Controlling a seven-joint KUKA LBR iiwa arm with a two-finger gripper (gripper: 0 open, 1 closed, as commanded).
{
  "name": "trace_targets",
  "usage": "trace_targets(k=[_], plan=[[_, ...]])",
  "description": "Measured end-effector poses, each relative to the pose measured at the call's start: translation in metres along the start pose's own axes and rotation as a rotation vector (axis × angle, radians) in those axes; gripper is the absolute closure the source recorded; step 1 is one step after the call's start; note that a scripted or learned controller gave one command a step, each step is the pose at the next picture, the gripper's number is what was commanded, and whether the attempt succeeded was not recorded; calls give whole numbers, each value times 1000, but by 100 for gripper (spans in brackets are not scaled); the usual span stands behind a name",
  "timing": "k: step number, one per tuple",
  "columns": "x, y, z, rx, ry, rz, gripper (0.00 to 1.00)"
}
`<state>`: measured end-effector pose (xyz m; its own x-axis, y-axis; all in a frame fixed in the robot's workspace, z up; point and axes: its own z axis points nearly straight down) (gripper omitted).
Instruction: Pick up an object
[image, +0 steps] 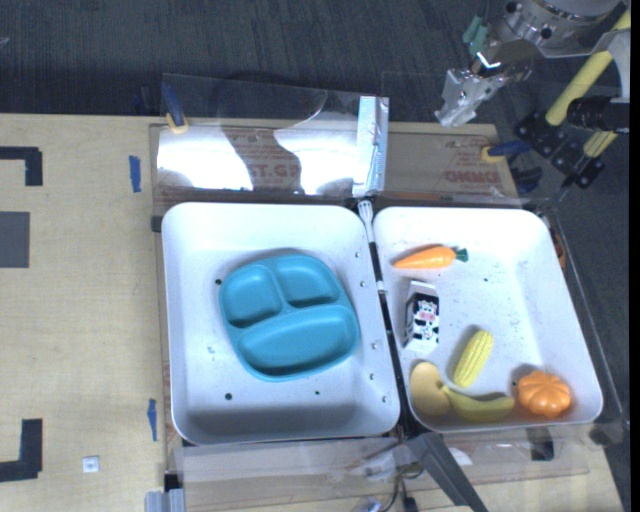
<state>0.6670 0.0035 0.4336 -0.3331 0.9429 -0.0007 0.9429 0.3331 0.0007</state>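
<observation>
The gripper (468, 92) hung above the bench beyond the right bin (530, 232), fingers apart and empty. Carrot (428, 257), carton (424, 317), corn (473, 356), banana (450, 396) and pumpkin (544, 393) lay there; its far-right floor stayed open.

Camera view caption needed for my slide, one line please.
Gripper above right bin of toy food; blue tray in left bin.

Claw (468, 92) raised at upper right, tilted, holding nothing
</observation>
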Motion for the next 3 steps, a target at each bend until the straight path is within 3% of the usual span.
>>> trace_targets(k=[1, 2, 3], plan=[[-1, 0, 0, 0, 0, 2, 0], [-43, -17, 130, 11, 5, -157, 0], [-42, -15, 114, -1, 0, -159, 100]])
